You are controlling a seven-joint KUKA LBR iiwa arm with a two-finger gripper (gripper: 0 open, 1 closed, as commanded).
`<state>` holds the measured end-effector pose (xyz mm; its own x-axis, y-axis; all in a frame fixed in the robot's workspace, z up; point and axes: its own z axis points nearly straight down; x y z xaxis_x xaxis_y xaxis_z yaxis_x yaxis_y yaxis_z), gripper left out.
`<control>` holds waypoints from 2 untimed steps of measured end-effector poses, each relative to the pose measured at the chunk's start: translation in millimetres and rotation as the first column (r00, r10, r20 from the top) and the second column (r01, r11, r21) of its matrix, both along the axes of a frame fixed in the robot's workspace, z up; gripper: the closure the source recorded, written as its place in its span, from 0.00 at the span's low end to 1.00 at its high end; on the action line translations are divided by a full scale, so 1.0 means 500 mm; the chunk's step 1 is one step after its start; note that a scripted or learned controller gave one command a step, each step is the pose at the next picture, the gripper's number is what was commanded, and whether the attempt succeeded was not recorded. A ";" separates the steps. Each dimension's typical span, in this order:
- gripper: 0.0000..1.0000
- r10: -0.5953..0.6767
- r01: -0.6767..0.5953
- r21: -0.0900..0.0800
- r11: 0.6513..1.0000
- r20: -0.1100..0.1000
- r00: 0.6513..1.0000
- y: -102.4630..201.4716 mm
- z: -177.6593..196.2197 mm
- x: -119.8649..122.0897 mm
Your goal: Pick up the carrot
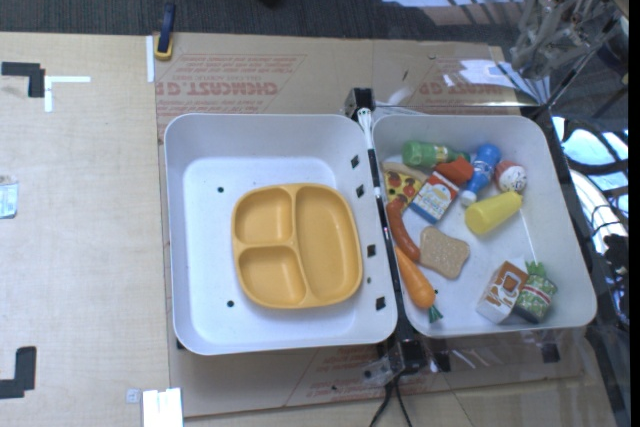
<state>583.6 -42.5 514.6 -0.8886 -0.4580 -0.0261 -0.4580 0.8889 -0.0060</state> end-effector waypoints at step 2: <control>1.00 -0.003 0.003 0.002 1.000 0.006 1.000 -0.001 0.019 0.004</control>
